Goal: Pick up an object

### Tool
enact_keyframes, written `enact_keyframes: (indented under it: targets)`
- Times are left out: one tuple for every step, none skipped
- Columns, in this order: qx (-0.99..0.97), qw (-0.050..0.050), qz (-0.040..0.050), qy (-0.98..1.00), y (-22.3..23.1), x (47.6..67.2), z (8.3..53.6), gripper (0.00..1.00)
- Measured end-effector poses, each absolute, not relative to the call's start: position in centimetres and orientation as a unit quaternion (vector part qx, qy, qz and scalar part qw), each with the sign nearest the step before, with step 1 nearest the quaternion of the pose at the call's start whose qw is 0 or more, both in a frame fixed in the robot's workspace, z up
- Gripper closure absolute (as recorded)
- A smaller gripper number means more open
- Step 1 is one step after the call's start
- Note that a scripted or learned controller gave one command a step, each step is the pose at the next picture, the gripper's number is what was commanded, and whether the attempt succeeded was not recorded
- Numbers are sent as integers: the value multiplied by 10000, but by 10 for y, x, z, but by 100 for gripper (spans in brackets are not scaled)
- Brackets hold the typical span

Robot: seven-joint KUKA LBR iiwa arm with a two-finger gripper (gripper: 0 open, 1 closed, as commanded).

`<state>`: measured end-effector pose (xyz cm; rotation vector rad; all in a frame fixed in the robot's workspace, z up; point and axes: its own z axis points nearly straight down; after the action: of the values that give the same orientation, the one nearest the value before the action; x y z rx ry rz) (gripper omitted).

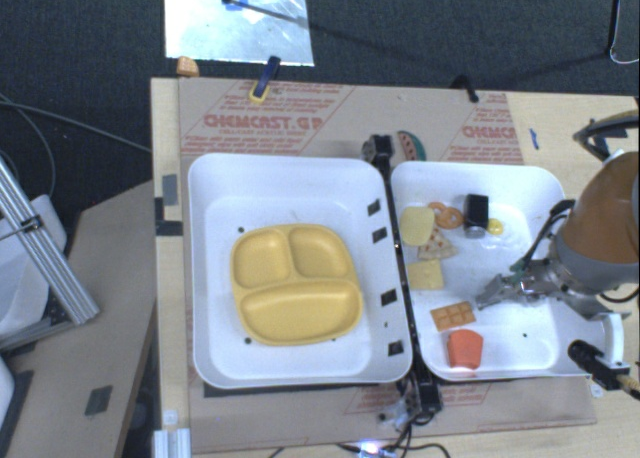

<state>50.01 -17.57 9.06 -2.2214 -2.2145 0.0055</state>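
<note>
Right now the claw (497, 293) hangs low in the right bin (535, 346), empty, its fingers seemingly drawn to a point, though I cannot tell for sure; the cracker (452, 316) and orange block (464, 348) lie just left and nearer, so a descent here likely nips bare floor

A yellow divided tray (296, 283) lies in the left white bin (215, 346). The bench (330, 111) is covered with printed cardboard. Beyond it, a shiny silver sheet (240, 6) lies on the dark carpet (80, 36). An aluminium frame (40, 246) stands at the left edge.
</note>
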Motion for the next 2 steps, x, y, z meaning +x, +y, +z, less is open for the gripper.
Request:
enact_keyframes:
  targets:
    - [-7071, -6, -5, -7071, -185, 487, 115, 0]
    - [-7053, -72, -35, -7088, -186, 489, 239, 0]
